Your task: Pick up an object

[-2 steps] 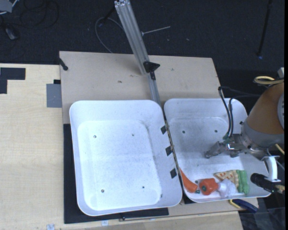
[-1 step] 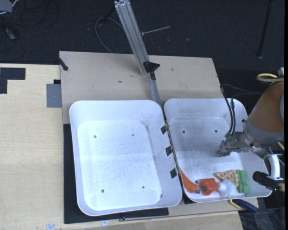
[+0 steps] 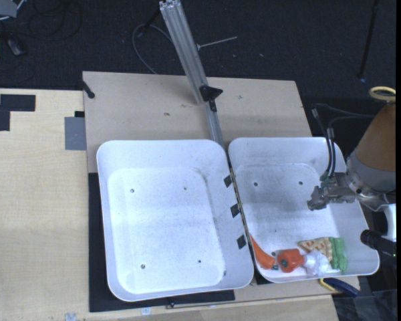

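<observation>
The gripper (image 3: 319, 199), state unclear, hovered over the right bin's (image 3: 281, 159) speckled floor, above small toys (image 3: 307, 256) heaped at its near edge

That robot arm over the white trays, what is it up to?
The arm's hand hangs over the right bin, near its right wall, with nothing seen between its fingers. The things it could pick lie bunched along that bin's near edge: an orange-red toy, a green piece and a pale patterned one. The left bin sits alongside. Nothing has been lifted yet.
</observation>
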Robot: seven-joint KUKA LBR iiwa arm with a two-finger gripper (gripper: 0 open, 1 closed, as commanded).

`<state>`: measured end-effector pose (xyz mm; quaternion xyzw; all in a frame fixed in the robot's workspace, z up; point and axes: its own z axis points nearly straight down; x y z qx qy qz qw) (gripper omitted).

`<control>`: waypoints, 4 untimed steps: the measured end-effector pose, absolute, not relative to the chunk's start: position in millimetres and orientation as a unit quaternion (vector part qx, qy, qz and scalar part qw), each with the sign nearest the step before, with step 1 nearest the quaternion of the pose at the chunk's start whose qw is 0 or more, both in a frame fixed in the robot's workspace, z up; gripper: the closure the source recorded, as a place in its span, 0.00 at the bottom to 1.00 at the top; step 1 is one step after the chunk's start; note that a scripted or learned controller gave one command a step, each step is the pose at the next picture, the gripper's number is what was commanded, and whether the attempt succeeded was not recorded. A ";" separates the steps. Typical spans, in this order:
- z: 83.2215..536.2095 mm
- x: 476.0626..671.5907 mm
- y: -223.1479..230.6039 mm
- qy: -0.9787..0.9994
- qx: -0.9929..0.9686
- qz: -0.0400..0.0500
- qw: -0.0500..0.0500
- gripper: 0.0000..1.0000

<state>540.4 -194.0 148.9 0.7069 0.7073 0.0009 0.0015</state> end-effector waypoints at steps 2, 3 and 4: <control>205.3 540.0 -197.0 0.707 0.707 0.000 0.000 1.00; 208.6 543.9 -142.9 0.708 0.706 0.000 0.000 1.00; 201.5 554.9 -89.4 0.708 0.706 0.000 -0.001 1.00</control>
